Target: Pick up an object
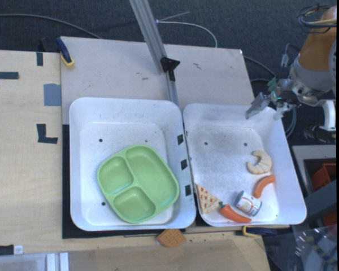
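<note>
My gripper (266, 107) hangs over the far right corner of the right bin (214, 114), its two fingers spread apart with nothing between them. Below it in the same bin lie a beige croissant (260, 162), an orange sausage (264, 185), a small can (248, 203) on its side, a carrot (235, 213) and a waffle-patterned slice (206, 198). All of these lie toward the bin's near right part, well apart from the gripper.
The left bin (85, 117) holds a green divided plate (137, 182). A slanted metal pole (151, 30) with a black clamp rises behind the bins. A brown cracker (170, 237) lies on the bench in front of the bins.
</note>
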`<state>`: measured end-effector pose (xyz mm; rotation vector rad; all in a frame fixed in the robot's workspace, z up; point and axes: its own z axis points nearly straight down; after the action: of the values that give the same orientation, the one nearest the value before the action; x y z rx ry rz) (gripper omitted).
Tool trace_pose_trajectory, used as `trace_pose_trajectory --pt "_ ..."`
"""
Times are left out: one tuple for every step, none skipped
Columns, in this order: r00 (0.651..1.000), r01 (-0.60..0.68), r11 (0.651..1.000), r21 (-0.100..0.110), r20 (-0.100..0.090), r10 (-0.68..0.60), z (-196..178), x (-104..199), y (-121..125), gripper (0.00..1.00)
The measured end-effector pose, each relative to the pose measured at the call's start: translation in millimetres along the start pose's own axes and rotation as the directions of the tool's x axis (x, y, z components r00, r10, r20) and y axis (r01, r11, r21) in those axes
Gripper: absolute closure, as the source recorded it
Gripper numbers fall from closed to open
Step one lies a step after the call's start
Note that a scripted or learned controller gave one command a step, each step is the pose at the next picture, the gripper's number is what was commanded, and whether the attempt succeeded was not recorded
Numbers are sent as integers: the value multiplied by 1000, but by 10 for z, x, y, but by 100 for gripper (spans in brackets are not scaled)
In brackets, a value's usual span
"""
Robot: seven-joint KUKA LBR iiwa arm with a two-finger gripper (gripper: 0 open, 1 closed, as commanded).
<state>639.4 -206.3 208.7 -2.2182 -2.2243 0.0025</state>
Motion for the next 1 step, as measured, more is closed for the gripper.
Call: trace_pose_trajectory --pt "1000 0 1000 0 0 0 0 0 0 0"
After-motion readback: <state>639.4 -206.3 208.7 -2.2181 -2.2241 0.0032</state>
